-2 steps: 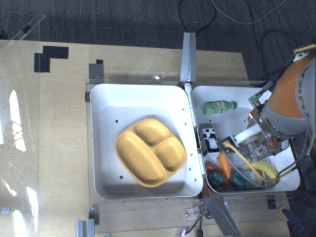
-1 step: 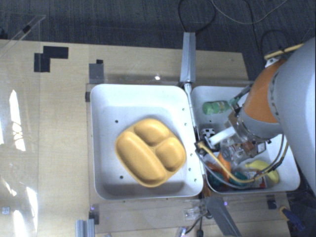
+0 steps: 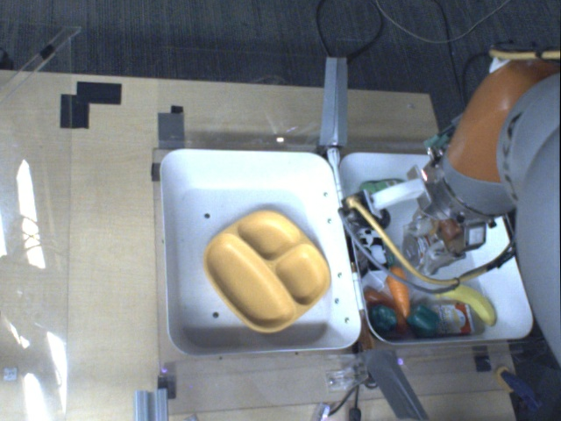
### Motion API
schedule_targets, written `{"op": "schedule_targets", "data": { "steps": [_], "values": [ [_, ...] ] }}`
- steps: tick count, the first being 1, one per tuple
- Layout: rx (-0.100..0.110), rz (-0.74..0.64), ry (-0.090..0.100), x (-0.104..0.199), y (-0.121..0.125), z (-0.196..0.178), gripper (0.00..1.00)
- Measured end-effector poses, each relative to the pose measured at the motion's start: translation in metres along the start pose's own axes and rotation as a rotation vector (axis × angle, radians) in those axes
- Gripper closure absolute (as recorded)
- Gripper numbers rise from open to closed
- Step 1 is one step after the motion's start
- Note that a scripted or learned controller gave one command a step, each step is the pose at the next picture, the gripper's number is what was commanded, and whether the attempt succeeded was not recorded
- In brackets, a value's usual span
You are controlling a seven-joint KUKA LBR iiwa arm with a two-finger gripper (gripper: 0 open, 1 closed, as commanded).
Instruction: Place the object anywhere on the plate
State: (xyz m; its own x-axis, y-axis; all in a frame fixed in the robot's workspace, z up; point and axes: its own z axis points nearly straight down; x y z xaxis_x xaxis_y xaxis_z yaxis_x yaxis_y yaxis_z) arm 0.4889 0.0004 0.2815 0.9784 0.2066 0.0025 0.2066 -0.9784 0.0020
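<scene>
Currently gripper (image 3: 436, 239) is hovering in the right bin (image 3: 522, 316) over the toy food; grip state unclear. Next: lifting toward the yellow plate (image 3: 266, 268).

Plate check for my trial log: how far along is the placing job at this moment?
Done: nothing visible yet. The yellow divided plate in the left bin carries no object. In hand: the gripper is down in the right bin, above the banana, carrot and other pieces; whether it grips anything is unclear. Left: securing an object, carrying it across, setting it on the plate.
</scene>
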Motion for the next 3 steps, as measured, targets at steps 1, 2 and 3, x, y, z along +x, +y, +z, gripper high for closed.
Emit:
{"op": "schedule_targets", "data": {
  "steps": [1, 2, 3],
  "values": [
    [0.0, -0.034, 0.001, 0.015, -0.057, -0.02, 1.0],
    [0.0, 0.003, 0.0, 0.031, -0.15, -0.004, 1.0],
    [-0.001, 0.003, 0.0, 0.031, -0.15, -0.003, 0.0]
  ]
}}
